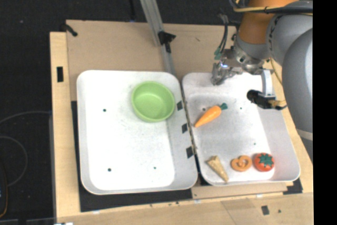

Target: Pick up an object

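Observation:
An orange carrot with a green top lies in the upper middle of the right bin. Along that bin's near edge sit a tan wedge, a small orange pretzel-like piece and a red tomato. A green bowl rests in the upper right of the left bin. My gripper hangs over the far left corner of the right bin, above and slightly right of the carrot. Nothing shows between its fingers.
A grey metal pole slants up from between the bins at the back. A black fitting of the arm sits over the right bin's far right. Brown board surrounds both bins.

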`<state>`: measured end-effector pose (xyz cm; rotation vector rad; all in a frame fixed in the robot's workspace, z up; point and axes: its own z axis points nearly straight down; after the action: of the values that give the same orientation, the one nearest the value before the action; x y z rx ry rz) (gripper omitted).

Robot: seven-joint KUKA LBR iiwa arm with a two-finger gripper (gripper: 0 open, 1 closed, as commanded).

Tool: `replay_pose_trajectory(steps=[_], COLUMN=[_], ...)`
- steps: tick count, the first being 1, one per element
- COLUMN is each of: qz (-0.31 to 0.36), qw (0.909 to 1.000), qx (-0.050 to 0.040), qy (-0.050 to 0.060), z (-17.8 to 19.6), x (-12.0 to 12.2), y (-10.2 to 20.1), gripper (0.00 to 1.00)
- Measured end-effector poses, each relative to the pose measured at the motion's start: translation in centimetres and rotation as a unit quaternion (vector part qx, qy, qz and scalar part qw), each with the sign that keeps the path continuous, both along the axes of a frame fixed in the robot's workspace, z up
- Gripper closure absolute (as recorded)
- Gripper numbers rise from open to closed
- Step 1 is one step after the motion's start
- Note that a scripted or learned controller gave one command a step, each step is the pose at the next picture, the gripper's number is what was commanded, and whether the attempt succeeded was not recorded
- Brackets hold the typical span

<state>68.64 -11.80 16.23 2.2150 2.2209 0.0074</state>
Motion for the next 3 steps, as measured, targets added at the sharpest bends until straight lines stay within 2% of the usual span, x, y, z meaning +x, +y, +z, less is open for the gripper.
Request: replay_pose_trajectory(steps=[1,2,3], qz=[0.000,0.002,0.001], qw=[1.0000,1.0000,1.0000], qx=[-0.0004,0.0006,0.0002], qy=[-0.001,0.003,0.004], z=[5.5,5.9,5.5], x=[0.2,-1.2,-3.1], y=[-0.1,5.6,9.7], gripper=[1.00,1.00,1.00])
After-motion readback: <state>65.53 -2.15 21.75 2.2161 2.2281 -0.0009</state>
